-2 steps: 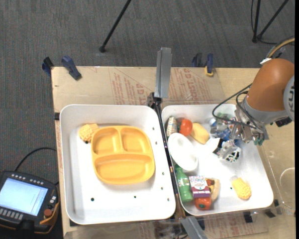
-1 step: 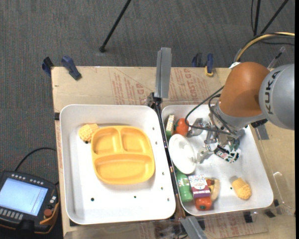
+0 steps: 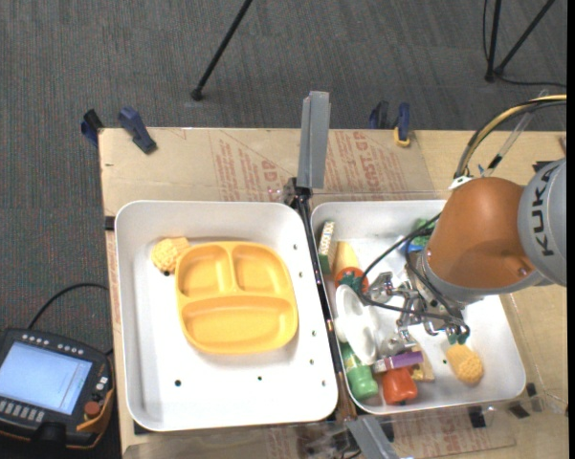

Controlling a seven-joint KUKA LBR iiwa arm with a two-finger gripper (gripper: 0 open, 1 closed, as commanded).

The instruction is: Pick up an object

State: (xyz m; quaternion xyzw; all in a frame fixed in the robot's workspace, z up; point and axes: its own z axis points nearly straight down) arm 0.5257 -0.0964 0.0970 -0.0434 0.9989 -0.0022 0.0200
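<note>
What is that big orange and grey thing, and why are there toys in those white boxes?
That is a robot arm, grey with an orange band, reaching in from the right. A camera fixed above the bench looks down on it at a slant. At the arm's end is a two-finger gripper, its hand for picking things up. It hangs low in the right white bin, among a heap of small toys: a bumpy yellow corn-like toy, a red block and a green piece. I cannot tell whether it holds any of them. The left white bin has a yellow plastic plate with three compartments and another bumpy yellow toy at its corner.
</note>
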